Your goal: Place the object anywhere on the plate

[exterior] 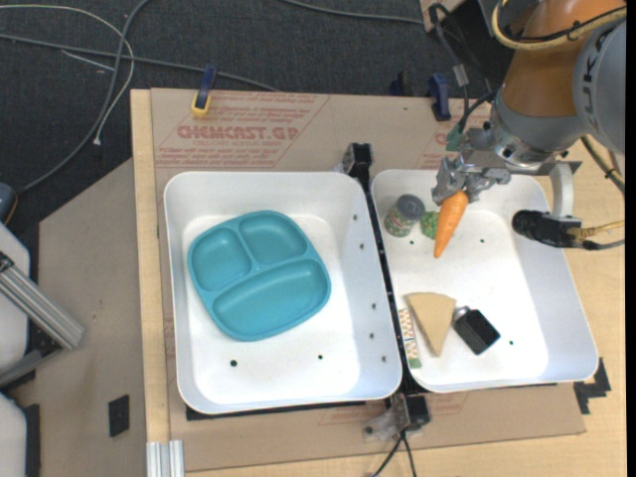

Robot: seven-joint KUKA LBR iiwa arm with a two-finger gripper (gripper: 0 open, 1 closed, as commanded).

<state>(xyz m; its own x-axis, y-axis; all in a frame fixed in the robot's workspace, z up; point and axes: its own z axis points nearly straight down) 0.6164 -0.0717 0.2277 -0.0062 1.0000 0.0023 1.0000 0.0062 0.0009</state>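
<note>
An orange carrot (447, 227) hangs over the right bin (556, 306), tip pointing down and to the left. Its thick top end sits between the fingers of my gripper (459, 191), which is shut on it. The blue plate (260, 273), divided into three compartments, lies flat in the left bin (189, 366) with nothing on it. Carrot and gripper are well to the right of the plate, across the divider between the bins.
In the right bin a small round can (404, 215) and a green item (429, 225) sit just left of the carrot. A tan wedge (432, 318) and a black block (476, 330) lie near the front. Black clamps (358, 157) stand at the divider.
</note>
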